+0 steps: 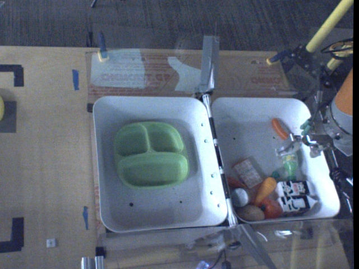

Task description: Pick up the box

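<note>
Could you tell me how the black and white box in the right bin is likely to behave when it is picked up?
The box looks like a small carton, so probably light and fairly stiff, though thin walls might dent. It lies flat against the right bin's corner, so unlikely to roll. Crowding by the orange carrot may make it drag neighbours.

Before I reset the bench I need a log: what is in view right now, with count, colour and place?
bins: 2, white, side by side on the bench
divided plate: 1, green, in the left bin
box: 1, tan and reddish, middle of the right bin
carton: 1, black and white, right bin's near right corner
carrots: 2, orange, right bin
bottle: 1, green, right bin
claw: 1, metallic, above the right bin's right side
</note>
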`<state>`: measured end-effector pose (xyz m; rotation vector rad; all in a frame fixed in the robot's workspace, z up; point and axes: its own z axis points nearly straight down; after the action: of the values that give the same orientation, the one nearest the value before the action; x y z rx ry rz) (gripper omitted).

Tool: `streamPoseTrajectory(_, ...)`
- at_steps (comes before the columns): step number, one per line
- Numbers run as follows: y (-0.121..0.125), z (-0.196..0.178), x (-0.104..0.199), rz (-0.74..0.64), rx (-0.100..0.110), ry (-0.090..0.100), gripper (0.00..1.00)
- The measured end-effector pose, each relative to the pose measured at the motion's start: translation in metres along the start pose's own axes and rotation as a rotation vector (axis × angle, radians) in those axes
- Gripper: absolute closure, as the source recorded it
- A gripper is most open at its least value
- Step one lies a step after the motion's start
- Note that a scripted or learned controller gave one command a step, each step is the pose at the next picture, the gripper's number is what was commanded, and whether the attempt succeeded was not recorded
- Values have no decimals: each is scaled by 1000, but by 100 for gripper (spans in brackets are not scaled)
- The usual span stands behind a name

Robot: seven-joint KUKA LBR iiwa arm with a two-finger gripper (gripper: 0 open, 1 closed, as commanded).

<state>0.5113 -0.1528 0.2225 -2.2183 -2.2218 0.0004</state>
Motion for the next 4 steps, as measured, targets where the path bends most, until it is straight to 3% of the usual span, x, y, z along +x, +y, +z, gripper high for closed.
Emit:
streamPoseTrajectory(1,35,129,46,146,-3,-1,0)
streamPoseTrajectory(2,15,136,56,158,-7,-2,0)
streamPoseTrajectory(3,17,124,56,160,-14,-2,100)
streamPoseTrajectory(4,72,38,135,313,-1,-2,100)
